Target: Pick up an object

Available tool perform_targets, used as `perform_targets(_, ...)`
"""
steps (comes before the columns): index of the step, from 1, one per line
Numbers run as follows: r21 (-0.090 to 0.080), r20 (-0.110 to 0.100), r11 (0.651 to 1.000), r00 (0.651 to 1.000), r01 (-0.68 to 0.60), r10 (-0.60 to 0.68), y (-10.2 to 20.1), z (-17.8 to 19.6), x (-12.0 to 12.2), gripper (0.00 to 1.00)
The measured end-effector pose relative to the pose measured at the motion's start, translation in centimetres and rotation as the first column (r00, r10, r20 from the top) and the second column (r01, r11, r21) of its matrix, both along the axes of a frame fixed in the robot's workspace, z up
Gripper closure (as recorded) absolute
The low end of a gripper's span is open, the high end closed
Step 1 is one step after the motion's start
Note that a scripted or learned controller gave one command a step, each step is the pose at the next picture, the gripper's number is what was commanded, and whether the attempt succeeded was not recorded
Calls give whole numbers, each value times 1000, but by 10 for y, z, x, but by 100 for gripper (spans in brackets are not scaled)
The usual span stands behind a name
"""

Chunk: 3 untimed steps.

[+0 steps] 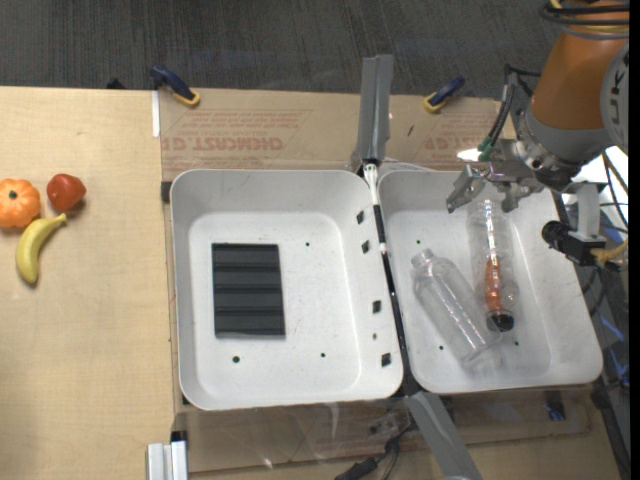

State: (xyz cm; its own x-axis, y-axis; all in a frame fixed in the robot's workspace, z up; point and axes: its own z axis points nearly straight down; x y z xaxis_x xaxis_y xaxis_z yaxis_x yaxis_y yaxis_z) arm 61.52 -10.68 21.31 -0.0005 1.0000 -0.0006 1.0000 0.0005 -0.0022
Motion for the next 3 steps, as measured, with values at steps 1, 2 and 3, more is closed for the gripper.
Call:
perform_targets(1,0,-1,1000,1000,12,-12,-98,-23,-51,0)
perform_targets(2,1,2,998,998,-56,56,-65,-122,-70,0)
perform_targets(3,0,3,999,999,-53,53,-66,-112,-70,100)
